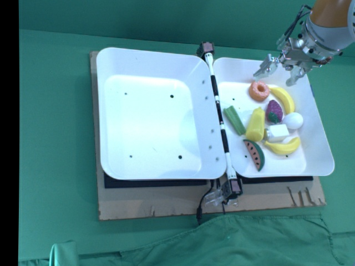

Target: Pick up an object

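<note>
My gripper (pixel 279 73) hangs above the far edge of the right bin (pixel 317 165), its fingers spread open with nothing between them. Just below it lies an orange donut (pixel 259 90). A yellow banana (pixel 283 98) curves beside the donut, with a purple berry (pixel 274 111) and a white egg (pixel 293 120) under it. Further toward the front lie a yellow corn cob (pixel 255 124), a green pepper (pixel 234 120), a white block (pixel 277 132), a second banana (pixel 284 145) and a watermelon slice (pixel 255 154).
The left bin (pixel 150 112) sits next to the right one, split by a black-and-white divider rail (pixel 218 110). Both rest on a cardboard sheet (pixel 166 206) on green cloth.
</note>
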